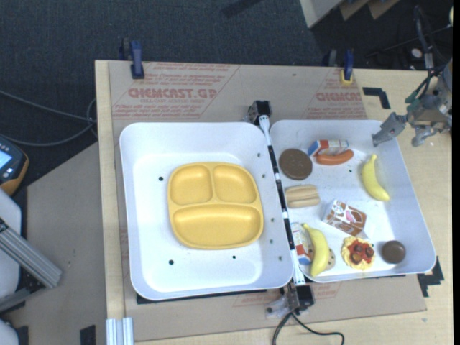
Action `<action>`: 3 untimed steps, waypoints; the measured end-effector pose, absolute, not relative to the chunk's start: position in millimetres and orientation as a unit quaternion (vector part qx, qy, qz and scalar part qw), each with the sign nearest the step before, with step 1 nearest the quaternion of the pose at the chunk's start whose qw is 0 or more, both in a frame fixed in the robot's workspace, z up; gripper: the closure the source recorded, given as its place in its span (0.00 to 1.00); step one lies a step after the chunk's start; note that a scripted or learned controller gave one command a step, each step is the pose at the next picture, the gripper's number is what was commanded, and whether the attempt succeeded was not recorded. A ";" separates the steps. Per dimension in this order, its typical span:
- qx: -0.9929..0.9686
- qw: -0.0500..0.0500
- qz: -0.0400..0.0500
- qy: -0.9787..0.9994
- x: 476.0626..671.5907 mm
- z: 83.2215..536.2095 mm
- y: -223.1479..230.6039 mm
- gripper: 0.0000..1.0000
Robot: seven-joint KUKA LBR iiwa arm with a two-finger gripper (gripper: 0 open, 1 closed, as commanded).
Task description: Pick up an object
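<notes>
Taking the yellow three-compartment plastic plate (215, 205) in the left white bin (144, 264) as the landmark, every candidate for picking is lying to its right, in the right white bin (420, 228).

Nearest the camera, well to the plate's lower right, a small pizza-like toy disc with red topping (359, 252) is sitting beside a dark brown round piece (392, 251), and a yellow toy banana (317, 247) is resting closer to the plate, just past the divide between the bins, with a small printed packet (301, 241) partly under it. A little farther back, a brown and white wrapped snack toy (345, 218) and a tan bread-roll toy (301, 195) are lying level with the plate's middle.

Farther still, to the plate's upper right, a brown round cookie-like disc (295, 164), an orange-red sausage toy (334, 157), a red, white and blue packet (327, 146) and a second yellow banana (374, 179) are all resting on the bin floor.

Farthest from the plate, at the right bin's far corner, the grey two-finger gripper (402, 129) is hovering above the rim, released and grasping nothing; its fingers are spreading apart with open space between them.

Judging by this, the pick is barely beginning: nothing is lifted, every toy is lying flat, and choosing, descending, closing and raising are all left to do.
</notes>
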State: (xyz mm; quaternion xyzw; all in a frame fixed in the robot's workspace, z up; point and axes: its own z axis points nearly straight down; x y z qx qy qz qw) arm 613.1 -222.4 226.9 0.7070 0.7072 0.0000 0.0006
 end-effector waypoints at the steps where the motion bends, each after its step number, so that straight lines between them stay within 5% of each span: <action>1: 0.707 -0.004 -0.002 0.707 617.5 155.6 -222.9 0.00; 2: 0.705 -0.006 0.003 0.709 623.6 85.3 -217.9 0.00; 3: 0.705 -0.002 0.004 0.709 610.5 86.3 -218.0 0.00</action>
